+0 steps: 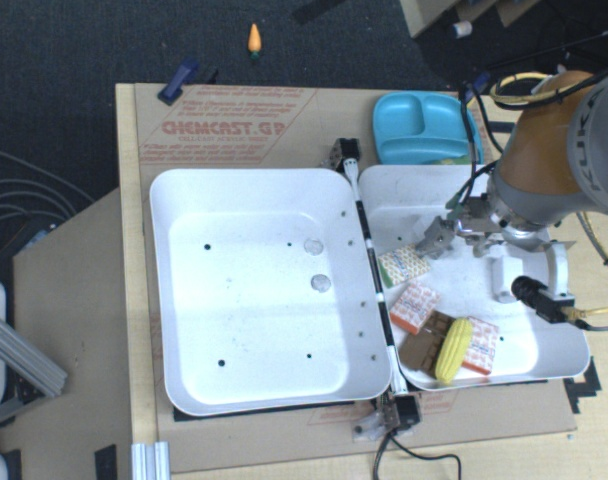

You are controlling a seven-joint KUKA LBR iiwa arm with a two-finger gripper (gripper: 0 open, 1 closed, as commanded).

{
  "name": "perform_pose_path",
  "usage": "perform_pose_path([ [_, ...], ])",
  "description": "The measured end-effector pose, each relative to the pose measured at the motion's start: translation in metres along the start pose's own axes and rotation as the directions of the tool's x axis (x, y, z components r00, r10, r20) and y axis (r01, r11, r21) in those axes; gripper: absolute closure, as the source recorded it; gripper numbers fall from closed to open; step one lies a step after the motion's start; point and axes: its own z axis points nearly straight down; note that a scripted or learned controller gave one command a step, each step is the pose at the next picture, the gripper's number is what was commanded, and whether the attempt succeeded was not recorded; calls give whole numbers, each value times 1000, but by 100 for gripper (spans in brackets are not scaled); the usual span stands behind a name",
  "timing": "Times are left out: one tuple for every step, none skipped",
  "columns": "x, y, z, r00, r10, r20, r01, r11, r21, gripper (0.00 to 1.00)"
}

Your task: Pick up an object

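Note:
Several small objects lie in the right bin point(409, 184). A checkered packet point(404, 265) sits near the bin's left wall, with a red-and-white packet point(414, 306) just below it. Toward the front lie a brown block point(423, 344), a yellow corn cob point(454, 350) and a second red-and-white packet point(483, 345). My gripper point(437, 238) hangs low over the bin's middle, pointing left and down. Its tip is just right of and above the checkered packet. Nothing shows in its grasp.
The left bin point(169, 203) holds two small round clear discs point(314, 247) point(321, 284). A blue divided tray point(421, 128) stands behind the right bin. A black cable and a black fitting point(539, 298) hang by the wrist over the bin's right side.

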Motion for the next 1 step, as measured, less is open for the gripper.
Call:
perform_pose_path([
  [55, -50, -49, 1000, -3, -3, 3, 1000, 3, 0],
])
